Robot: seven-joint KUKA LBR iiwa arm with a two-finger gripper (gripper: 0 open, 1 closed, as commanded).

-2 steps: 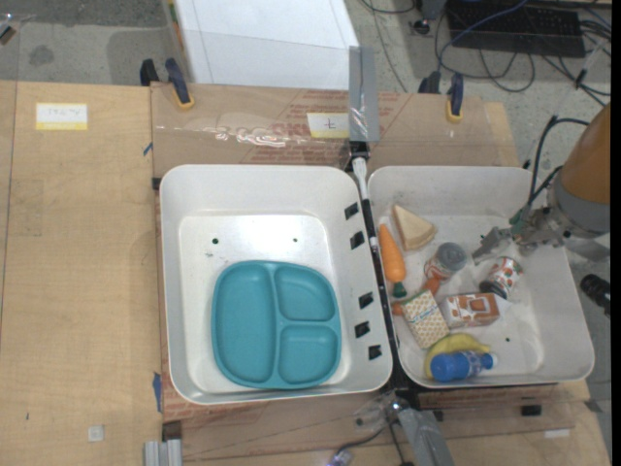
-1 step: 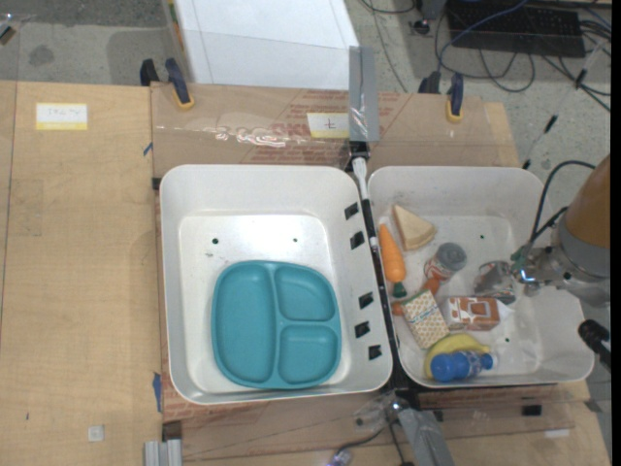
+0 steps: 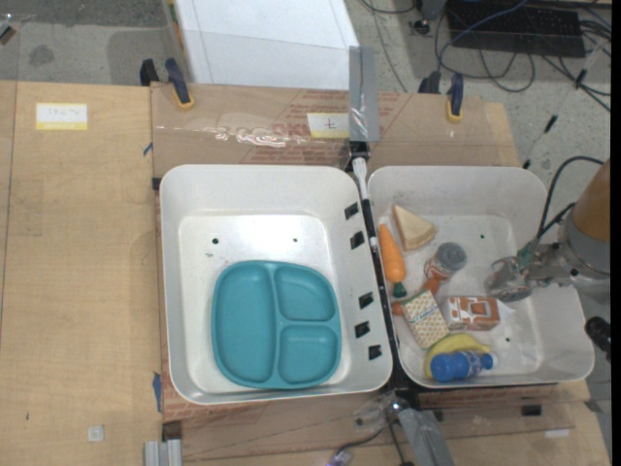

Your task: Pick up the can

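The can (image 3: 444, 264) lies tilted in the right bin (image 3: 543, 197), near its middle. Its grey lid faces up and to the right, and its red body points toward the carrot. My gripper (image 3: 504, 281) hangs low over the right side of the same bin, a short way right of the can and apart from it. It sits just above the red-and-white carton (image 3: 473, 311). Nothing shows in its grasp.
Around the can are a carrot (image 3: 391, 252), a sandwich wedge (image 3: 413, 226), a cracker box (image 3: 424, 319), a banana (image 3: 460, 344) and a blue bottle (image 3: 456, 365). The left bin (image 3: 184, 260) holds a teal divided tray (image 3: 277, 323). The arm enters from the right.
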